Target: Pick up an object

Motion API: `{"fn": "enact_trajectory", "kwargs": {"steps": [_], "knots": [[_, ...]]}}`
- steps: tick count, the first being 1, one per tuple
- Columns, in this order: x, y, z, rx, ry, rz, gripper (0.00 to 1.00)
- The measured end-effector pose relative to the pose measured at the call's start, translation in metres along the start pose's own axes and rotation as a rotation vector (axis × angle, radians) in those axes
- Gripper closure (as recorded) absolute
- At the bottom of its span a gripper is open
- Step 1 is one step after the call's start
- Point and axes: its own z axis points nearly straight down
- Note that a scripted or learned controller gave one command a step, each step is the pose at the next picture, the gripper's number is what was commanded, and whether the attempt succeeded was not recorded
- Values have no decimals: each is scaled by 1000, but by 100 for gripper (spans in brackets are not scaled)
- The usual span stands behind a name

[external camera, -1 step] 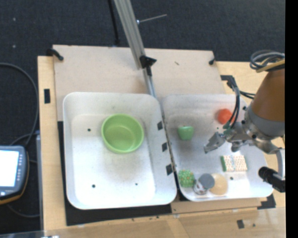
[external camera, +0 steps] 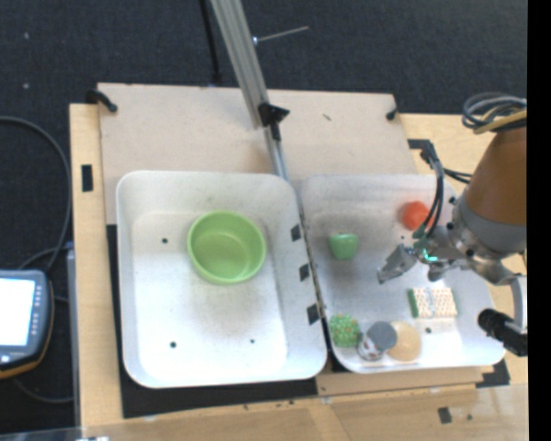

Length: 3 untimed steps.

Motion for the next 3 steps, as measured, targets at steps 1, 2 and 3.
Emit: {"fn": "enact_trajectory", "kwargs": {"steps": [1, 2, 3], "knots": [[4, 5, 45, 6, -1, 2, 0], [-4, 0, 105, 8, 0, 1, 0], [-6, 0, 125, 4, -1, 2, 0]]}}
